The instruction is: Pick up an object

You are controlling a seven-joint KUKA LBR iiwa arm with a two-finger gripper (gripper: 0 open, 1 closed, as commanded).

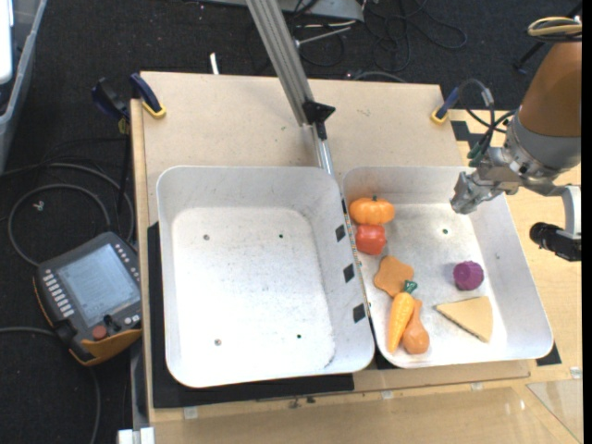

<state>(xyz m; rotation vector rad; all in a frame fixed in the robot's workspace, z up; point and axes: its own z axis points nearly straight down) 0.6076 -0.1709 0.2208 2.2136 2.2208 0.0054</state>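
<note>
In the right bin (518, 276), a purple toy (468, 274) was seen lying well apart from its neighbours, with a cheese wedge (469, 317) near it and a carrot (400, 315), tomato (370, 239) and pumpkin (372, 211) gathered by the left wall. The tool (465, 198) was poised above the bin's far right corner, nothing being held. The purple toy was judged the easiest pick, best approached from straight above and centred before any closing.

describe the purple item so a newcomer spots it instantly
Start at the right-hand shallow white bin. The small round purple toy lies near its right side, just above the tan cheese-like wedge. It is the one purple piece; its neighbours are orange, red or tan.
</note>
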